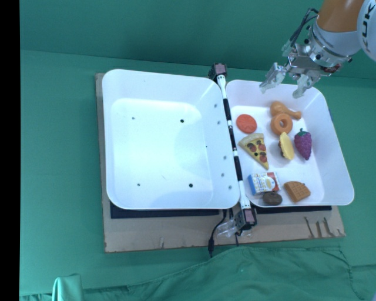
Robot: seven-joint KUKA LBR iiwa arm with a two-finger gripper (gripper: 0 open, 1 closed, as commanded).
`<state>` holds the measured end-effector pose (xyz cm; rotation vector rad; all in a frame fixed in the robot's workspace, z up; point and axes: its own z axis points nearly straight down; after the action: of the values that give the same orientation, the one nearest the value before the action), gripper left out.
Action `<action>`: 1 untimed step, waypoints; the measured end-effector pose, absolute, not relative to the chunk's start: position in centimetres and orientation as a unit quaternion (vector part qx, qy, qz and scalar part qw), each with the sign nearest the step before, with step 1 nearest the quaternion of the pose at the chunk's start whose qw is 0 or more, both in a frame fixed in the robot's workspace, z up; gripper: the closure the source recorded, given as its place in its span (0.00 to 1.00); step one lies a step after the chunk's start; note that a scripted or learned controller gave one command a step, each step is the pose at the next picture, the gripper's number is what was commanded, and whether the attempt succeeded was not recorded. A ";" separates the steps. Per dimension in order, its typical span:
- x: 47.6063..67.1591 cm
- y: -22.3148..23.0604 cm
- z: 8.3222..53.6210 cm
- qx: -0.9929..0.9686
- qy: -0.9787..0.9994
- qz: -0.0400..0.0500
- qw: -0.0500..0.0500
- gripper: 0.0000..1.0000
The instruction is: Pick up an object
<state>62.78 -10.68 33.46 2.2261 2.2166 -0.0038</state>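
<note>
**End effector hovering over the far edge of the right bin**

Spread wide and gripping nothing, the end effector hangs over the far rim of the right bin, its two pale fingers splayed apart with bare white plastic between them. Above it the grey wrist and the orange band lean in from the far right corner of the tabletop.

All the toys lie in the right bin. Nearest the end effector, toward the far edge, sits an orange pretzel-like piece, with a ring doughnut touching it just in front. A red round slice lies beside the divider between the bins. A pizza wedge sits in the middle, with a yellow and dark toy and a bunch of purple grapes to its right, close together. Toward the near edge rest a small blue and white carton, a brown round cookie touching it, and an orange waffle.

The left bin lies alongside, both bins on a cardboard sheet.
</note>
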 end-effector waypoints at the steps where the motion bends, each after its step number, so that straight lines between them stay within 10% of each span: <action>1: 63.6 -11.4 28.1 0.709 0.705 -0.002 0.000 0.00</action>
<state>63.58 -11.39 28.13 2.2276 2.2165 -0.0058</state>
